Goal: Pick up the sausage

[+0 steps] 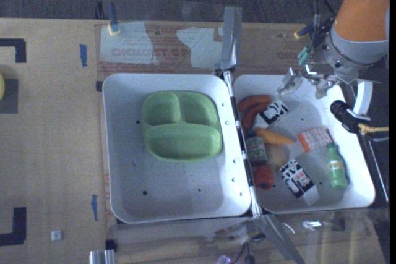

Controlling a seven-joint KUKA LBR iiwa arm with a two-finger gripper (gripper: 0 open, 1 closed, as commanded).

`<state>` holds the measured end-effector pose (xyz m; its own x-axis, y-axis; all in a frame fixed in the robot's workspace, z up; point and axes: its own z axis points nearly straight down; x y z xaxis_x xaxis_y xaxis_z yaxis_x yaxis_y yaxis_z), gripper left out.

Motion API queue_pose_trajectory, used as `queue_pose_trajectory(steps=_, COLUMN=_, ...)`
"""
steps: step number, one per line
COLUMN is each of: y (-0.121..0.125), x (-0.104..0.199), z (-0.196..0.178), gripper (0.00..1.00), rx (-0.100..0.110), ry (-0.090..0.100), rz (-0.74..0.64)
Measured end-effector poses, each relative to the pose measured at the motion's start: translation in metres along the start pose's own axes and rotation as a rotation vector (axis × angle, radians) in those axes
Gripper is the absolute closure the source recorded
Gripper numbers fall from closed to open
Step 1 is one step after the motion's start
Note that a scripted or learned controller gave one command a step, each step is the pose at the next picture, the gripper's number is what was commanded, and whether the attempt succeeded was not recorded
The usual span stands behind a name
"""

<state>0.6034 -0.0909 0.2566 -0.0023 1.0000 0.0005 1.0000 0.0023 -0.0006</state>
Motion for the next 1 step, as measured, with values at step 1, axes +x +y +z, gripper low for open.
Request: queue_pose_trajectory(steps=1, y=0.0222, x=0.0502, z=0.0717, gripper=0.00, rx=0.000, ry=0.000, rz=-0.114)
